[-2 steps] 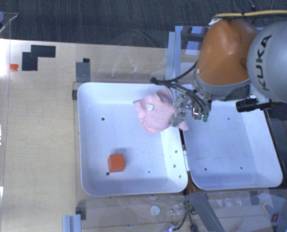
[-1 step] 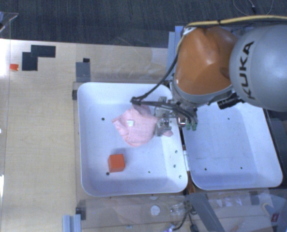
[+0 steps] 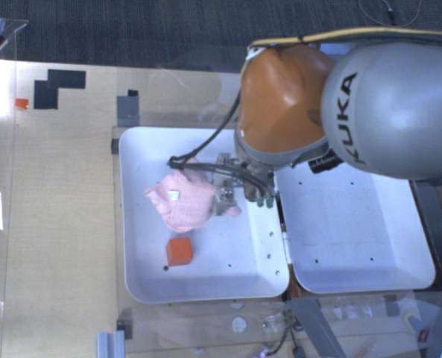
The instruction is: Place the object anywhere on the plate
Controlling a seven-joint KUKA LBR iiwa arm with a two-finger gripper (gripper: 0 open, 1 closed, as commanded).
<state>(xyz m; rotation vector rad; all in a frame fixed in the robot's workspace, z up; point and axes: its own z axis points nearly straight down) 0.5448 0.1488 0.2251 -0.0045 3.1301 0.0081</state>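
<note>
Apparently mid-pick, over the left bin.
From the left: a pink cloth (image 3: 182, 200) lies crumpled in the left bin (image 3: 135, 200), an orange block (image 3: 180, 252) near it; the gripper (image 3: 226, 194) sits against the cloth's right edge, grip unclear; next comes lifting toward a plate.

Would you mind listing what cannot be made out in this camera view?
- Gripper: the orange wrist covers most of it; its state is unclear.
- Pink cloth-like item: its right edge is behind the gripper; contact is unclear.
- Right bin: its upper part is hidden by the arm.
- Orange block: too small to identify.
</note>
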